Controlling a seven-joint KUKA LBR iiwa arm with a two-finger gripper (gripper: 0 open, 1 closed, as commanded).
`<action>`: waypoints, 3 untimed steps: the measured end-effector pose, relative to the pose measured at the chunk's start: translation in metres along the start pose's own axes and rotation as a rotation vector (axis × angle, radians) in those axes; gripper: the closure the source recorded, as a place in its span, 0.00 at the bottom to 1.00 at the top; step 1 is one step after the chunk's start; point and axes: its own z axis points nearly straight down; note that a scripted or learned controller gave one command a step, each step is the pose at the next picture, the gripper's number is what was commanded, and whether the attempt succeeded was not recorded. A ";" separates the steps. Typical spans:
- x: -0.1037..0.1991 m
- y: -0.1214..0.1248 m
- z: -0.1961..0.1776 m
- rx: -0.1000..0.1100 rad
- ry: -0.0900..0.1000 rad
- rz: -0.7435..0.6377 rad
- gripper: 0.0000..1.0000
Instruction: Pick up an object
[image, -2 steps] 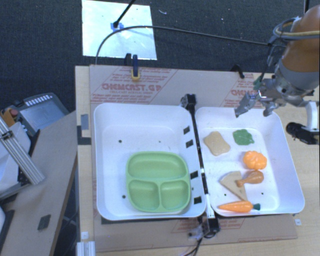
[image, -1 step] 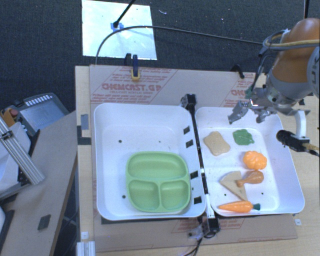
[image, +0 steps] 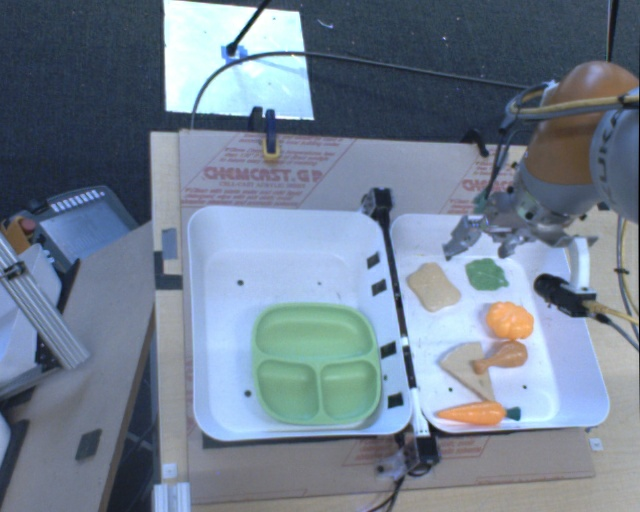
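Progress nil: nothing is lifted, every item lies flat on a bin floor. Far left of the gripper, the left bin (image: 250, 260) holds one green divided plate (image: 318, 362) toward its front wall, with plenty of bare floor behind it. The ridge between bins (image: 392, 300) runs close on the gripper's left.

In the right bin (image: 570, 375), a tan cracker (image: 433, 287) lies down-left of the gripper, near the ridge. A tan wedge (image: 460, 360) and a carrot (image: 478, 413) lie well in front, the carrot almost at the front rim.

The gripper (image: 484, 246) hangs over the bin's back half, fingers spread, nothing between them. The green leaf piece (image: 486, 273) lies just in front of it and is the likely target. It is clear of the cracker, with floor showing either side, so the fingers should fit. The drumstick (image: 500, 356) touches the wedge, further front. The orange pumpkin (image: 510, 320) lies near the leaf's front-right.

Left to do: descend, close, lift. The back wall is near behind the gripper; open floor lies to its right.
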 end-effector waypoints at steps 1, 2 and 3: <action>-0.001 0.001 0.063 0.003 0.000 0.001 0.00; -0.002 0.003 0.048 -0.004 0.000 0.000 1.00; 0.009 0.004 -0.008 -0.008 0.000 -0.003 1.00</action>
